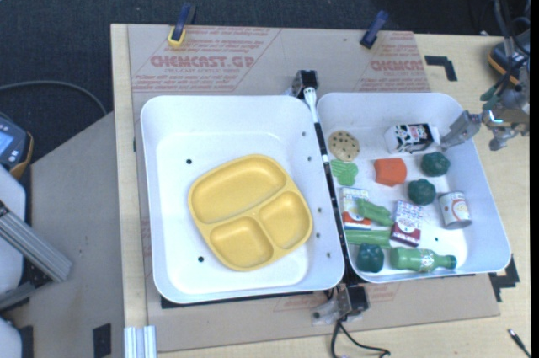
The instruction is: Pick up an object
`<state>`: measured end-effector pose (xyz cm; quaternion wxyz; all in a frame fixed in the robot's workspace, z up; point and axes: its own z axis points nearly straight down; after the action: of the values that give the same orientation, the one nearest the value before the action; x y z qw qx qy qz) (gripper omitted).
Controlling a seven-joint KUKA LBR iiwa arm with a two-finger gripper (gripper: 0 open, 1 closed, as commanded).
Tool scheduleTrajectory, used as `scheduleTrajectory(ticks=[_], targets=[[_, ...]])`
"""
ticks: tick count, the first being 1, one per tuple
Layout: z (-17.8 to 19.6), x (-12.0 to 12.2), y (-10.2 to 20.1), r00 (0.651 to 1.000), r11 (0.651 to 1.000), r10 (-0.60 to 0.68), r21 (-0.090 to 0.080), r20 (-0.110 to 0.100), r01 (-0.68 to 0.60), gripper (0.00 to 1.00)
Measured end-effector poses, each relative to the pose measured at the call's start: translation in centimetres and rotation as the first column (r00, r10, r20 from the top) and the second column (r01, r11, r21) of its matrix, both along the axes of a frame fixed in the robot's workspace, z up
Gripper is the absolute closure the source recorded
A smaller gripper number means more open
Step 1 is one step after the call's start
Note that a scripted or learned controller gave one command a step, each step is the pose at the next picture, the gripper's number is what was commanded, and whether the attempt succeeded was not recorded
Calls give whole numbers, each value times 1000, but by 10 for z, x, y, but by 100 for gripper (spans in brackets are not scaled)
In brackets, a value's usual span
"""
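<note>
The right bin [493,217] holds several small items: a black-and-white carton [410,136], a cookie [344,145], an orange block [390,171], two dark green balls [435,163] [422,192], a small can [455,210] and a green bottle [421,261]. My gripper [480,136] hangs over the bin's far right rim, just right of the black-and-white carton. Its fingers [459,130] are spread apart and hold nothing.
In the left bin [168,137] lies a yellow divided plate [250,211]. Red-and-white packets [355,209] [408,223] and green toy vegetables [344,173] crowd the right bin's left half. Clamps [178,28] [373,29] sit on the board's far edge.
</note>
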<state>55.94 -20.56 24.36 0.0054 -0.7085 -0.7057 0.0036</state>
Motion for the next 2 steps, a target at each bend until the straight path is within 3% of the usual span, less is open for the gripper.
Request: scheduleTrajectory(ticks=[1, 2], targets=[[8, 3, 1, 1000, 1000, 4, -3, 13, -4, 0], [-39, 7, 8, 1000, 1000, 5, 0, 7, -5, 0]])
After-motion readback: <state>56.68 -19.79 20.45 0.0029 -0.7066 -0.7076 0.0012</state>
